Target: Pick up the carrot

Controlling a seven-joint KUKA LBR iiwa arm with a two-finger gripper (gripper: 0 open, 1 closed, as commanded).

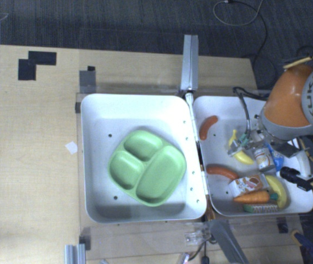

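The carrot is orange and lies flat near the front edge of the right bin, just below a small printed carton. Its green top points right, toward a banana. My gripper hangs over the middle of the right bin, among a cluster of small items. It is well behind the carrot and apart from it. The grey arm with its orange band comes in from the right and hides the bin's right part.
The left bin holds a green divided plate. In the right bin lie a red sausage, a second red sausage, a yellow piece and a blue item. A metal divider stands behind the bins.
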